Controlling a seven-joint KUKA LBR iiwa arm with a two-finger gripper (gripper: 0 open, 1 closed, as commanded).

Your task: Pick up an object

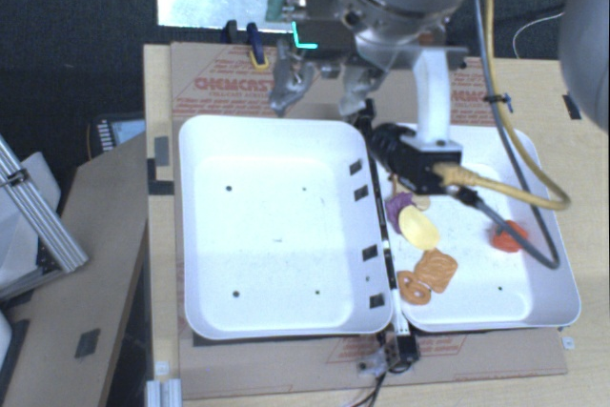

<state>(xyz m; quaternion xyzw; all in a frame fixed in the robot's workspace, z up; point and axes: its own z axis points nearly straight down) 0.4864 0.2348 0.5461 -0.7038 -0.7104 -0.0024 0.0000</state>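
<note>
My gripper point(322, 96) hangs over the far rim of the left bin point(205, 205), near the divide between the two bins. Its fingers point(286, 91) stand apart, open, with nothing between them. The right bin point(534, 295) holds several small items near its left wall: a purple piece point(400, 203), a pale yellow rounded piece point(417, 228), an orange waffle-like cracker point(439, 269) and a brown pretzel point(414, 289). A red piece point(507, 237) lies further right. All of them lie below and to the right of the gripper, well apart from it.
A black connector block point(419, 162) with a yellow cable point(515, 191) and a dark cable hangs over the right bin's far part. A white post point(432, 100) of the arm rises above it. The bins stand on cardboard point(224, 81).
</note>
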